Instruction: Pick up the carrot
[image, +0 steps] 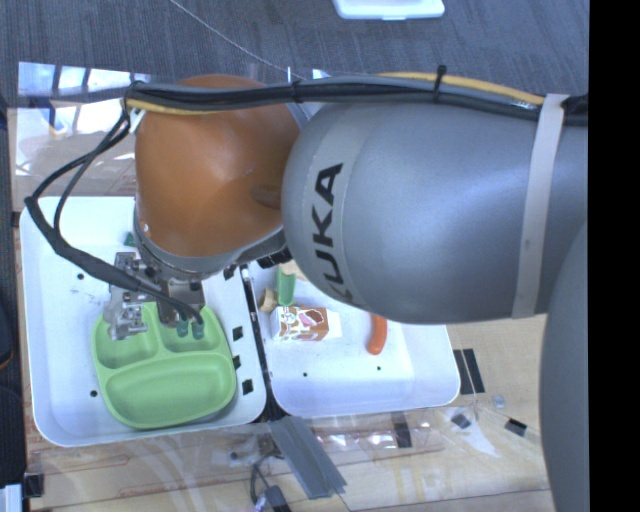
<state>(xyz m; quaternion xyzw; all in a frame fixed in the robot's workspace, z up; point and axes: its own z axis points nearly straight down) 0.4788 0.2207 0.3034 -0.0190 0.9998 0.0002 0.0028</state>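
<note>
1. Carrot (376, 335) is lying in the right bin (430, 385), near the bin's right side, poking out from under the big grey arm (420, 200). It's on the bin floor by itself, nothing touching it.
2. End effector (172, 318) is way over in the left bin (50, 300), well apart from the carrot. It hangs over the top compartments of a green divided tray (165, 385).
3. Its fingers (196, 324) look close together with dark tips, and I don't see anything between them, so it's got nothing in hand. Hard to say if they're fully closed from this angle.
4. Same bin as the carrot: a small white and brown packet (303, 324) just to its left, and a green stick-like thing (286, 290) above that packet, near the divider between the bins.
5. Orange band (205, 165) of the arm covers most of the left bin's upper half, with black cables (70, 215) looping around it.
6. Wooden surface (420, 460) shows below both bins.
</note>
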